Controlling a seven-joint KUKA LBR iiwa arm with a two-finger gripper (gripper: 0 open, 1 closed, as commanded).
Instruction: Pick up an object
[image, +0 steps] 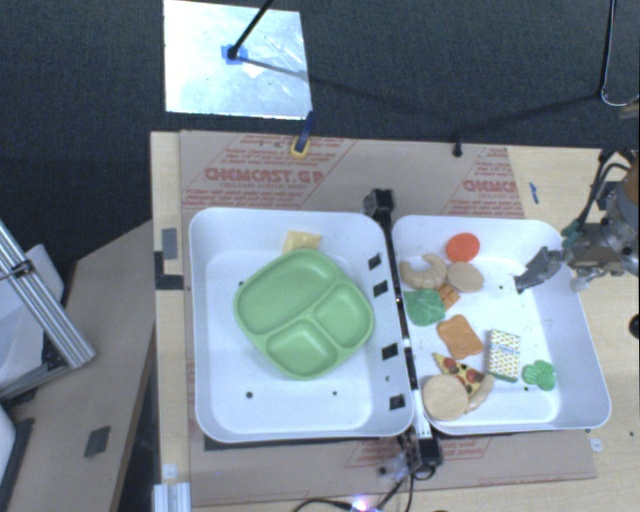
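Note:
Several toy foods lie in the right bin (575, 340): a red-orange disc (463, 246), a beige curved piece (428, 270), a tan round cookie (465, 277), a green leaf (425, 308), an orange toast slice (460, 336), a pizza slice (457, 369), a patterned small box (503, 352), a green broccoli piece (539, 375) and a round bun (446, 398). My gripper (530, 272) reaches in from the right over the bin's upper right part, to the right of the cookie and apart from it. It hangs over bare white floor.
The left bin (215, 300) holds a green divided plate (303, 312) and a small yellow piece (301, 241) behind it. A black ridge with clips (392, 300) separates the bins. A shiny sheet (238, 62) lies on the dark floor beyond the bench.

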